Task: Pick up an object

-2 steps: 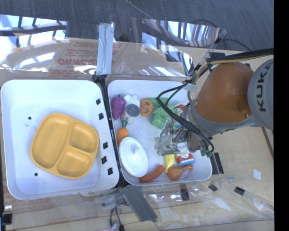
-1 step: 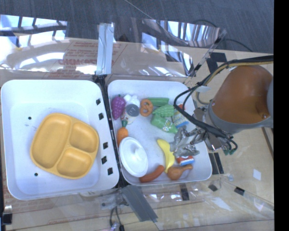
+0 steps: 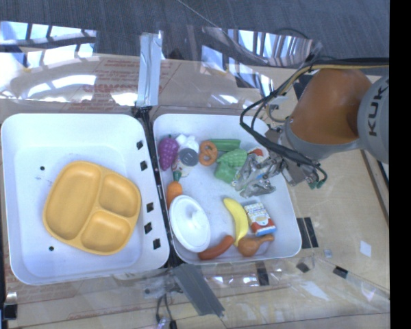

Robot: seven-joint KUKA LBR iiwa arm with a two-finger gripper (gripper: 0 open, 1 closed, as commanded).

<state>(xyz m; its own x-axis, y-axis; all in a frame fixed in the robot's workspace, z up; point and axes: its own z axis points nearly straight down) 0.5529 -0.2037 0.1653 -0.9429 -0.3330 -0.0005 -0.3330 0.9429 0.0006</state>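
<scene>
Two white bins side by side; left bin (image 3: 14,184) carries a yellow divided tray (image 3: 90,206), right bin (image 3: 288,218) carries the toy food; gripper (image 3: 255,178) is down inside the right bin near its right wall, arm (image 3: 329,108) reaching in from the right; jaw state cannot be read, metal parts are a blur against the clutter, and nothing is clearly seen between them; closest item is the green leafy toy (image 3: 231,164), just left of the jaws and maybe touching; small printed carton (image 3: 259,218) sits just below them; yellow banana (image 3: 235,218) below and to the left; green cucumber (image 3: 222,144) and pretzel (image 3: 207,152) up-left; purple grapes (image 3: 167,151) and white bowl (image 3: 190,223) well left; step looks like the final descent onto a target, likely the green leafy toy; next move calls for closing on it, then a straight lift clear of the carton.
</scene>
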